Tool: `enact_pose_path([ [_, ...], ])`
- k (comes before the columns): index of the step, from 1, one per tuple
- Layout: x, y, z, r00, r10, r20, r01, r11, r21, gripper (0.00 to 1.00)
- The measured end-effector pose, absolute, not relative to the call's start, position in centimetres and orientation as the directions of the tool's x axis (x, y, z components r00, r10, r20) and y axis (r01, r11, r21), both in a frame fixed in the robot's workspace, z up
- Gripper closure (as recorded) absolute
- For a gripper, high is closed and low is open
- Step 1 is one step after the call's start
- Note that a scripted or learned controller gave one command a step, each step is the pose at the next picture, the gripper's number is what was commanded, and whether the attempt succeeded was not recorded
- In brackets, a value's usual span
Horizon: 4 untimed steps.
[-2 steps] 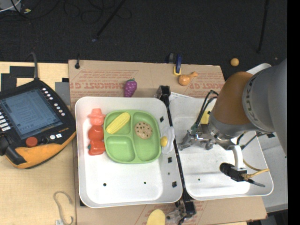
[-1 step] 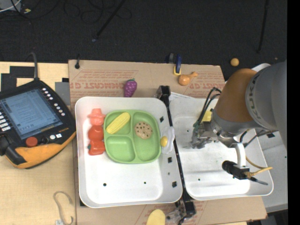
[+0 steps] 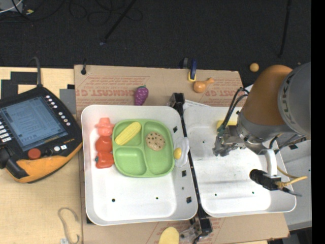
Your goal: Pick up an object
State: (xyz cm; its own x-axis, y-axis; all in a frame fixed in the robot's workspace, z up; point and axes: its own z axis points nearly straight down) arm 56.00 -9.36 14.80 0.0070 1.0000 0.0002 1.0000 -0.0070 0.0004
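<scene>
Nearest us, at the bottom edge of the tabletop, a yellow lemon-like toy point(image 3: 169, 235) lies just below the left bin point(image 3: 132, 202). Inside that bin we see a green divided plate point(image 3: 144, 162) holding a corn cob point(image 3: 127, 132) and a cookie point(image 3: 155, 141), with a red-and-pink figure point(image 3: 104, 144) touching its left rim. We see the end effector point(image 3: 222, 147) low over the right bin point(image 3: 233, 187), near its upper part; whether it is spread or pressed together we cannot tell. A purple grape toy point(image 3: 141, 94) and an orange pear toy point(image 3: 202, 85) lie on the cardboard behind the bins
</scene>
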Motion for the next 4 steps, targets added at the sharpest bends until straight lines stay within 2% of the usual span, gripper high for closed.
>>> enact_pose_path([
  [1,56.2,-10.1,20.9,0.003,1.0,-0.001,1.0,-0.003,0.003,1.0],
  [2,56.2,-10.3,22.8,0.0,1.0,0.0,1.0,0.0,0.0,1.0],
  [3,53.9,-5.3,23.7,-0.003,1.0,0.003,1.0,0.003,-0.004,1.0],
  [4,53.0,-0.2,21.7,-0.003,1.0,0.002,1.0,0.003,-0.006,1.0],
])
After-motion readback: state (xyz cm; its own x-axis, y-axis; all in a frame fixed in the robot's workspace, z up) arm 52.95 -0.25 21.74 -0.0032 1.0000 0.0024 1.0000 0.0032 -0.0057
